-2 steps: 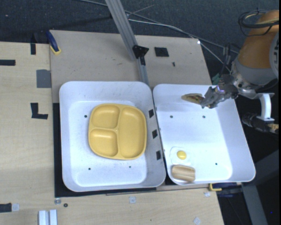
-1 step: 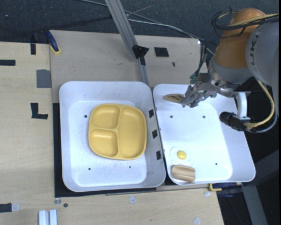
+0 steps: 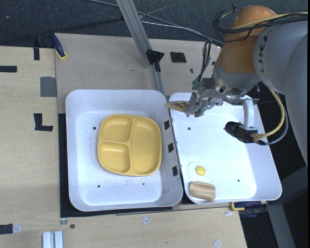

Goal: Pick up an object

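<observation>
Between hand (image 3: 192, 107) fingers, tan object (image 3: 177, 106)

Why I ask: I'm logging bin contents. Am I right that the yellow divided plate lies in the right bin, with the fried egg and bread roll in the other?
Not quite. The camera view shows the yellow divided plate in the left bin, not the right. The fried egg and bread roll lie in the right bin, near its front left corner.
</observation>
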Available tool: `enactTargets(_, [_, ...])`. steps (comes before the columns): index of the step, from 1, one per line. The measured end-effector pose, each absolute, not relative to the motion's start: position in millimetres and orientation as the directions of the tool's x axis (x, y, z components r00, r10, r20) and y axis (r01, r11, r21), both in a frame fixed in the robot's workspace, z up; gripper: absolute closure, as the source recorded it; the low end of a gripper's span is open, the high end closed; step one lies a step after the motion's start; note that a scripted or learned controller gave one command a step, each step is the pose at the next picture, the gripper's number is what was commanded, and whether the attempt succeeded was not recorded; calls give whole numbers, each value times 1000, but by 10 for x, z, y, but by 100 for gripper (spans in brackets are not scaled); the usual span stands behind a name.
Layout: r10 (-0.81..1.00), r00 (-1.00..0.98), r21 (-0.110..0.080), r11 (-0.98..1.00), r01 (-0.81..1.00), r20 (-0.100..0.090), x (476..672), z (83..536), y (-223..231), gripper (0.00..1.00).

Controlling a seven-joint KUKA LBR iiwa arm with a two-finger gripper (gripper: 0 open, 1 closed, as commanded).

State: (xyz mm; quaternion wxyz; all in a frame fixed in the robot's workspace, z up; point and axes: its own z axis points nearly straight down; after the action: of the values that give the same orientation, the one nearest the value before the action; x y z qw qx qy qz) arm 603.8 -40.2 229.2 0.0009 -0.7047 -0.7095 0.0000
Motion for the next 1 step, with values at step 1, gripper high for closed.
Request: enactTargets(1, [1000,-7,-2,7,1000,1,6170,2173,152,100])
